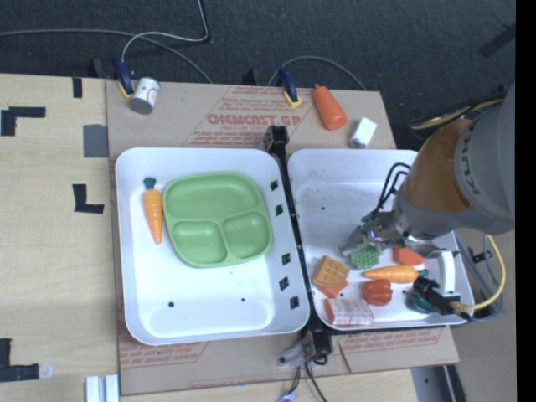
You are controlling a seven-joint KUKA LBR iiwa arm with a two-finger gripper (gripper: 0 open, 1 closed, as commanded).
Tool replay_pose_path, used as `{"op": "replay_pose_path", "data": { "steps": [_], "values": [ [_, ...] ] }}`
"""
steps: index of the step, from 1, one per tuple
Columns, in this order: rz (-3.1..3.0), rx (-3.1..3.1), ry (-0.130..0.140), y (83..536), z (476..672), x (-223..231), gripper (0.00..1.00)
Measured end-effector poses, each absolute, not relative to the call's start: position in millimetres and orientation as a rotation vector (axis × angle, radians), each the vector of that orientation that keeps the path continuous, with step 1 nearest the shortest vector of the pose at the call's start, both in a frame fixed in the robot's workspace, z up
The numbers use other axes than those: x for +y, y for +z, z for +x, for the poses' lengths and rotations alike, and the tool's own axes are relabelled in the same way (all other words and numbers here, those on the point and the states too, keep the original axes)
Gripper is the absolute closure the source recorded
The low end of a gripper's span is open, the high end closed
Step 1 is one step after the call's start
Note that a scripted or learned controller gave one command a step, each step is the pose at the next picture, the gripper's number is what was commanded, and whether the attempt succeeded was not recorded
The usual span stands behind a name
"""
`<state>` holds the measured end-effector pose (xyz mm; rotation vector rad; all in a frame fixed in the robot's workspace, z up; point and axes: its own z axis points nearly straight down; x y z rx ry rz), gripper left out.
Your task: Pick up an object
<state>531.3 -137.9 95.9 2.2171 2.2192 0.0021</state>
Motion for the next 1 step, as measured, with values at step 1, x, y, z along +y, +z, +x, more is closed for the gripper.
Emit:
{"op": "replay_pose_path", "data": {
  "steps": [1],
  "values": [
    [2.218, 2.224, 0.001, 184.7, 591.2, -79.6, 1.0]
  ]
}}
